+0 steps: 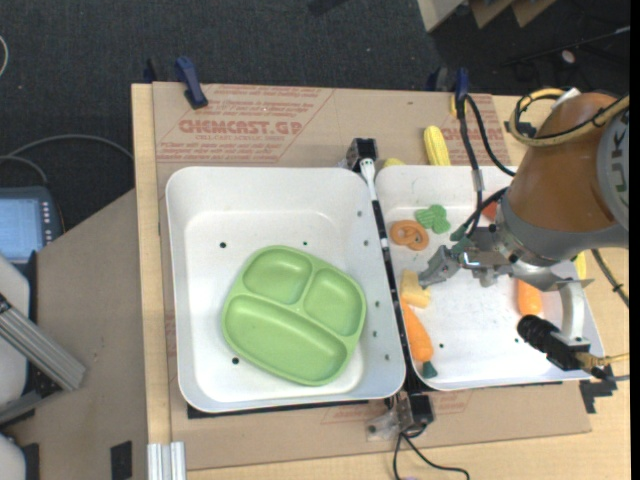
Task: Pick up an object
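My gripper (442, 265) hangs low over the middle of the right bin (480, 368), reaching in from the right. Just left of it and below lies a pale yellow piece (414, 293). An orange carrot (418, 336) lies along the bin's left wall, nearer the front. A brown ring-shaped item (408, 234) and a green leafy item (432, 216) lie above the gripper, toward the back. Another orange piece (528, 296) peeks out under the wrist on the right. I see nothing held in the gripper.
The left bin (200, 208) holds a green divided plate (293, 314). A yellow corn cob (435, 146) rests at the right bin's back rim. The grey arm with its orange band (560, 168) covers the right bin's back right part.
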